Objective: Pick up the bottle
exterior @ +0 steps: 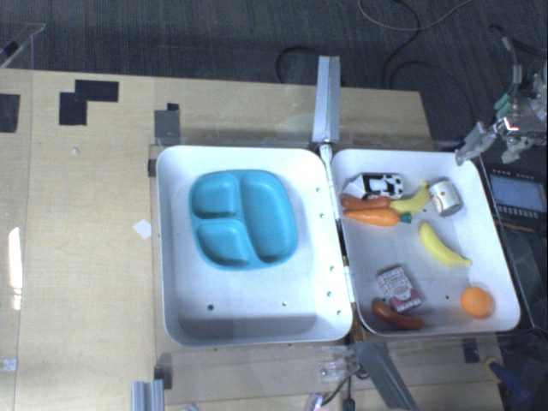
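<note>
The gripper (499, 134) hangs off to the right, just past the far right corner of the right bin (505, 255), with nothing in its grasp that I can see. It is too small and cluttered to tell whether it is open or closed.

The bottle (381, 183), black and white, lies on its side at the far end of the right bin, near the wall shared with the left bin (171, 255). A carrot (370, 217) lies just in front of it, and a banana (413, 201) sits beside it, next to a silver can (443, 197). A second banana (443, 247), an orange (476, 301), a small packet (398, 287) and a sausage (396, 316) lie nearer. A blue divided plate (244, 218) sits in the left bin.
</note>
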